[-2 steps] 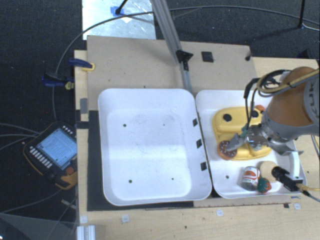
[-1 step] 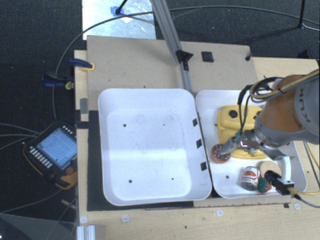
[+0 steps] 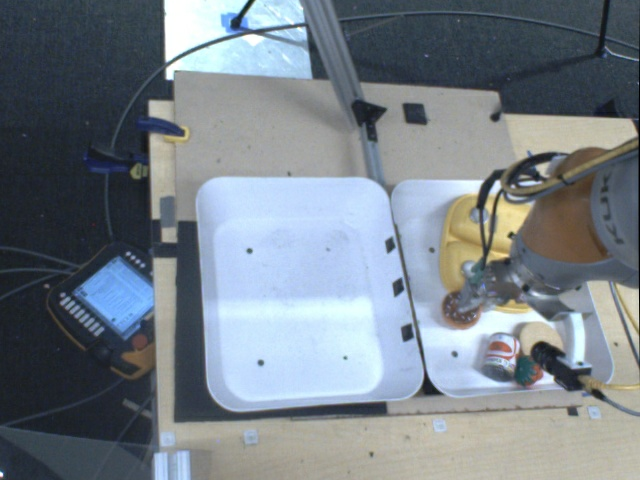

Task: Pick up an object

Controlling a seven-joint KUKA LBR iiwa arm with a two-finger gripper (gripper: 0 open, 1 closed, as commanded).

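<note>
Worktop point(image 3: 300, 128) carries two white bins side by side: the left bin point(image 3: 230, 368) sits bare, while the right bin point(image 3: 420, 208) holds every candidate, namely a yellow item point(image 3: 462, 230), a brown round piece point(image 3: 460, 311) and a small can point(image 3: 500, 356). My tool point(image 3: 474, 286) hangs low just above the brown round piece, presumably lined up for a grab. I cannot tell its state, and nothing visibly sits in it.

Teach pendant point(image 3: 108, 308) on floor left of bench; blue clamps point(image 3: 135, 144) at bench's back-left edge.
</note>
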